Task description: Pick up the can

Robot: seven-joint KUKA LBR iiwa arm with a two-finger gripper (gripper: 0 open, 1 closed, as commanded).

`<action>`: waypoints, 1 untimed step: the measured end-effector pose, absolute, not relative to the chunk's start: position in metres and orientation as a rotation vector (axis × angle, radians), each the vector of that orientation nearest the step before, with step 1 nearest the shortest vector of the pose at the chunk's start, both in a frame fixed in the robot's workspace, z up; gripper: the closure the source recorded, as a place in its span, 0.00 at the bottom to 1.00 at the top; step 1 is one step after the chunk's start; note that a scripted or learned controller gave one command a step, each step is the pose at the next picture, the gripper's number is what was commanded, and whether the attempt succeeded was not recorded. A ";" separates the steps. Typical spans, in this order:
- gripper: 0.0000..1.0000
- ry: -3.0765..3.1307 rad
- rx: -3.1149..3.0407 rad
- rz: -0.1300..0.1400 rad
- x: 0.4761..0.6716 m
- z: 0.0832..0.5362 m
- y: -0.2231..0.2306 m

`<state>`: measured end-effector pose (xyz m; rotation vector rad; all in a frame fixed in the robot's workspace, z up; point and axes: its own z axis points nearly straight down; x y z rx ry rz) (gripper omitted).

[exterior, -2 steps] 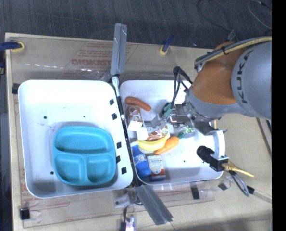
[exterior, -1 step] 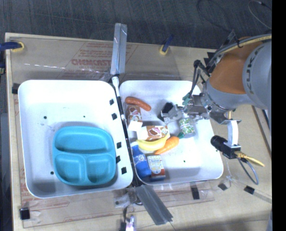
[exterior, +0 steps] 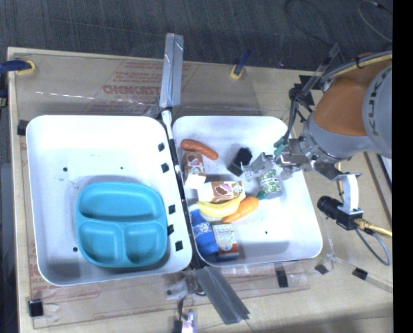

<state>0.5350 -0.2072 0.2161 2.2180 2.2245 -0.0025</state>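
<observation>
Tray (exterior: 123,232): left bin, 7 o'clock.
Can (exterior: 269,183): right bin (exterior: 289,238), 3 o'clock, beside carrot (exterior: 241,209); light, stiff, slick, so take it across its round sides.
End effector (exterior: 267,165): just over can; spread or pressed together, can't tell.

I see the gripper (exterior: 267,168) over the right bin (exterior: 300,220), just beside the can (exterior: 269,183). Banana (exterior: 216,209) and carrot (exterior: 241,209) touch near bin centre. A blue tray (exterior: 123,222) lies in the left bin (exterior: 53,158).
</observation>
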 end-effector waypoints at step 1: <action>0.00 2.215 2.227 -0.003 0.530 0.223 -0.210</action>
